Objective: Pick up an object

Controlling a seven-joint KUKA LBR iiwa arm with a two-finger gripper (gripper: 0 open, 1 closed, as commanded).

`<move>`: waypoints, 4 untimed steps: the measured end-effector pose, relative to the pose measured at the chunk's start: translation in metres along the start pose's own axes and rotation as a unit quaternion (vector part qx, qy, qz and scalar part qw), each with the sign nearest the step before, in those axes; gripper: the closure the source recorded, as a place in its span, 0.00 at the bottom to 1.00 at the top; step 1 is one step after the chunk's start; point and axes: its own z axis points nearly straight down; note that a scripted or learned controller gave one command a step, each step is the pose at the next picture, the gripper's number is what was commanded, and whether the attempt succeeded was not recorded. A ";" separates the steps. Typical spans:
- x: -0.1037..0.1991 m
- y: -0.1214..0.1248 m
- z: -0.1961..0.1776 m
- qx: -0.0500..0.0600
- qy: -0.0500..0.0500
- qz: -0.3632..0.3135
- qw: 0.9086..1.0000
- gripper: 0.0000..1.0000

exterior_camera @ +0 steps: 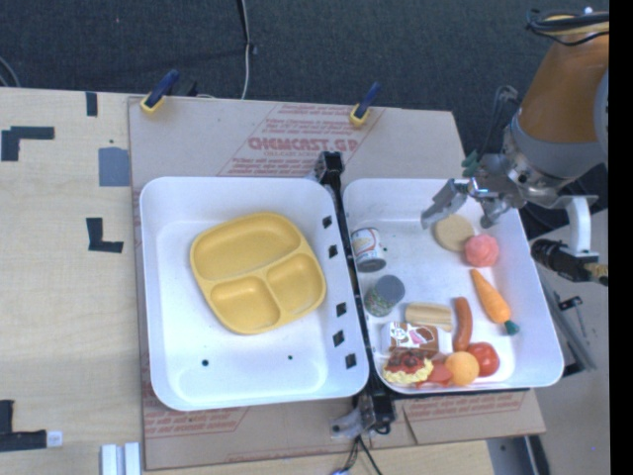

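Sitting in the far right part of the right white bin (pixel 542 356), a pale tan, round flat cookie-like piece (pixel 454 232) lies just below the two-finger gripper (pixel 467 204), which hovers over it with its fingers spread apart and nothing between them. One grey finger (pixel 441 204) slants down to the left of the tan piece, the other points down toward its right side; whether either tip touches it cannot be told. Touching the tan piece on its near right side is a pink round ball-like toy (pixel 482 250).

Nearer still lies an orange plastic carrot (pixel 491 298) with a green end. Left of it stands a red-orange sausage-shaped toy (pixel 462 325), and beside that a small beige bread-like block (pixel 427 314). Along the near edge sit a red tomato-like ball (pixel 484 356), an orange round fruit (pixel 461 368), a red and yellow piece (pixel 410 369) and a small brown-and-white packet (pixel 412 337). Toward the left wall of this bin rest a grey round lid-like disc (pixel 385 293) and a small silver can (pixel 368 248) on its side.

Across the black divider, the left white bin (pixel 171 369) holds a yellow three-compartment plastic plate (pixel 257 270). The grey arm with its orange band (pixel 564 82) reaches in from the far right.
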 end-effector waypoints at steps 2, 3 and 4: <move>-0.097 -0.016 0.176 0.005 0.001 0.003 1.000 0.00; -0.050 0.087 0.178 -0.003 -0.001 -0.004 1.000 0.00; -0.053 0.084 0.167 -0.002 -0.001 -0.001 1.000 1.00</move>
